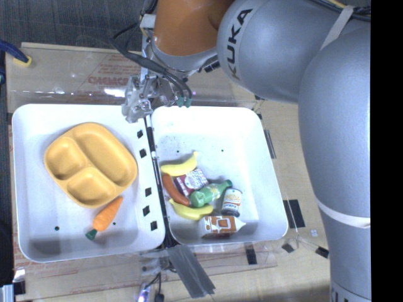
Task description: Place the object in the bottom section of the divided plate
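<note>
- Above the far rim where the two white bins meet, my gripper (pixel 140 102) hangs as a small tangle of bare metal and dark cables; whether it is released or clenched I cannot tell.
- Nothing shows in its grasp.
- Behind it my wrist rises into the glossy orange band (pixel 182 17) and then the smooth grey arm (pixel 296 49), which covers the right of the view.
- Just below the gripper, the shared wall of the bins carries a row of black tape marks.
- Left bin (pixel 25 168): a yellow divided plate (pixel 90 163), rounded and moulded into three sections, lies tilted.
- The carrot (pixel 106 216), orange with a green tip, lies on the bin floor just beside the plate's lower edge, outside it.
- Right bin (pixel 252 143): two bananas, a red sausage, a green bottle, a small can and a carton heaped together (pixel 200 195) near the front.
</note>
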### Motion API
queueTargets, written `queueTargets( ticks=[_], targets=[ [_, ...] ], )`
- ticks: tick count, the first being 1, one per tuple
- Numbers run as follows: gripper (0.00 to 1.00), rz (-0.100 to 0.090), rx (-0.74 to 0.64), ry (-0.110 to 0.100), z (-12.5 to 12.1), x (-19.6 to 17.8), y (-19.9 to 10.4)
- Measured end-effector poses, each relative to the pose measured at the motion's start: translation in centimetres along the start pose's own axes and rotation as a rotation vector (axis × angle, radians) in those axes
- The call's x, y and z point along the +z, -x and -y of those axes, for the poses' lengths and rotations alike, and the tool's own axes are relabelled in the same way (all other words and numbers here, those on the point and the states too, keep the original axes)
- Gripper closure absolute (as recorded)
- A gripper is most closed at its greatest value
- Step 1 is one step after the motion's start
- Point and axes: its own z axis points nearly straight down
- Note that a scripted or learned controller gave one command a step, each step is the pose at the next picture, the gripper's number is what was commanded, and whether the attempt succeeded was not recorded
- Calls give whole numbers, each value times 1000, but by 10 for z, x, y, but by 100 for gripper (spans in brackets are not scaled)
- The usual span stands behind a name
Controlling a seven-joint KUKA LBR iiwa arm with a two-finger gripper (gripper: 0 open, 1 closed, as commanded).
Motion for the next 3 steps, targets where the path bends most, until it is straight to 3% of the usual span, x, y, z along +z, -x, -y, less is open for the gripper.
queueTargets(
  ticks=[1,2,3],
  targets=[
    [100,-3,-112,1,-24,57,-16],
    [100,2,-82,-2,-5,-119,-46],
    [100,-4,-128,1,-66,4,-47]
  ],
)
